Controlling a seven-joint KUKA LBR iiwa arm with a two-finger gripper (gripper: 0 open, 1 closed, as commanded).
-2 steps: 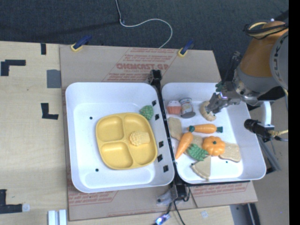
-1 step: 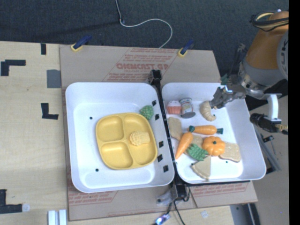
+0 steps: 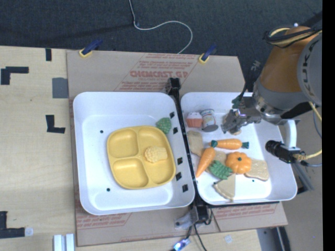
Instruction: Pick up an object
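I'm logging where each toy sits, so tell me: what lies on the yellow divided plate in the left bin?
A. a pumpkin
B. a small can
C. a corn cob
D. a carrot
C: the yellow corn cob rests on the divided plate, at the edge of its right-hand compartment in the left bin.

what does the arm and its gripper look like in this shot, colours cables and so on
The arm is bulky and rounded, grey with a broad orange band above the wrist and dark lettering on the grey shell. A yellowish cable loops over the orange section. The wrist narrows to a grey metal housing carrying a small dark gripper. A white bracket with a black cylindrical part hangs beside it, trailing a thin cable.
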